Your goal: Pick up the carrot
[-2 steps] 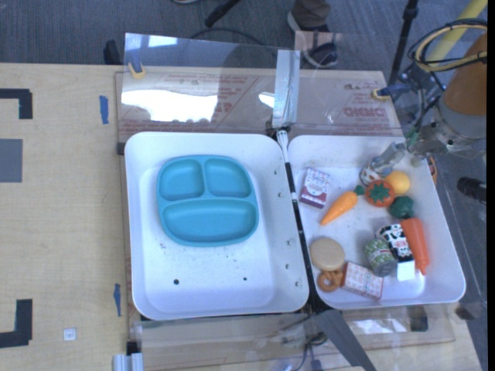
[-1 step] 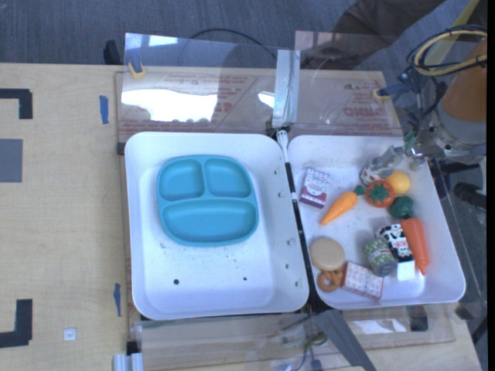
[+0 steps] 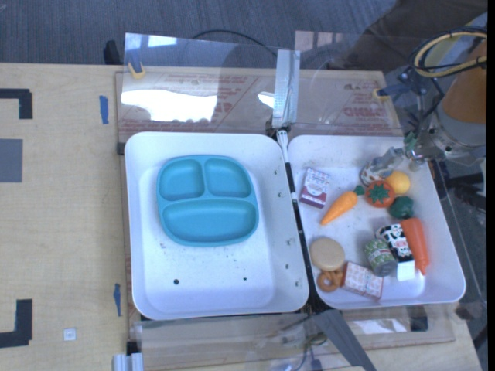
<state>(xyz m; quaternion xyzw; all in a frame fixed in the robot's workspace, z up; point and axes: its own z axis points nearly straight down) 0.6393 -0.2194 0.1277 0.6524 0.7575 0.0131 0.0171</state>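
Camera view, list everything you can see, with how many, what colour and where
Bins: 2, white, side by side on the bench.
Tray: 1, blue, three compartments, left bin.
Carrots: 2, orange; one mid right bin, one near its right wall.
Tomato: 1, red, right bin, upper part.
Lemon: 1, yellow, beside the tomato.
Green item: 1, below the lemon.
Small box: 1, red and white, right bin, upper left.
Cookie: 1, tan, lower right bin.
Pretzel: 1, brown, below the cookie.
Arm: 1, grey with orange band, upper right.
Gripper: 1, metallic, above the tomato.
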